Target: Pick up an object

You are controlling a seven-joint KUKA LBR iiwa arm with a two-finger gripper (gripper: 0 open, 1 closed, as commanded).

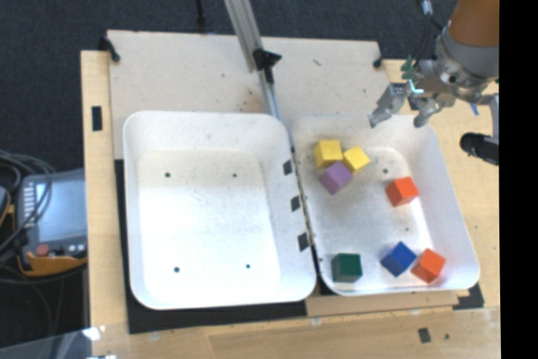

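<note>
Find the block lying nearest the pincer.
The right yellow block, at the top of the right bin. It lies closest below the pincer; its yellow twin sits farther left.

We see two white bins [210, 210] that look like matt plastic, their floors finely speckled, resting on a pale wooden bench [97, 181] with a dull, unvarnished face. The small blocks, such as the yellow block [328, 152] and the blue block [398, 257], appear smooth and matt, while the slanted rail [235, 0] looks like brushed metal and the gripper [402, 107] like dull grey metal.
</note>
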